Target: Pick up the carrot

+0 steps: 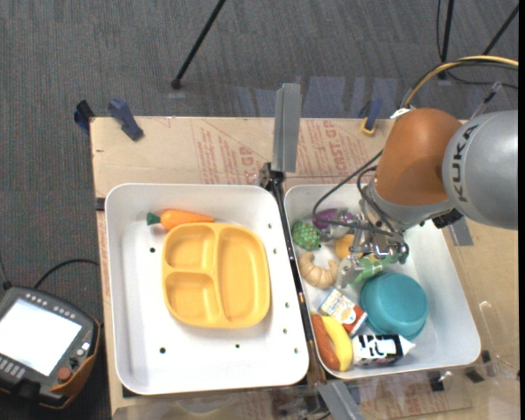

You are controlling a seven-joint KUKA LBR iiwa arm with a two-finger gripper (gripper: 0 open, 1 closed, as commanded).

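Observation:
The carrot (185, 218), orange with a green top, lies in the left bin (127, 322) along the far edge of the yellow divided plate (216, 275). My gripper (370, 250) hangs in the right bin (451, 296), well to the right of the carrot, low over a cluster of toy food. It sits just above a green item (365, 275) and beside a small orange piece (343, 247). Nothing is visibly held.
The right bin holds a purple eggplant (332, 218), a green broccoli (305, 234), a croissant (319, 270), a teal bowl (395, 304), a small carton (337, 304), a hot dog (333, 341) and a black-and-white can (381, 348). A grey post (287, 134) stands behind the divider.

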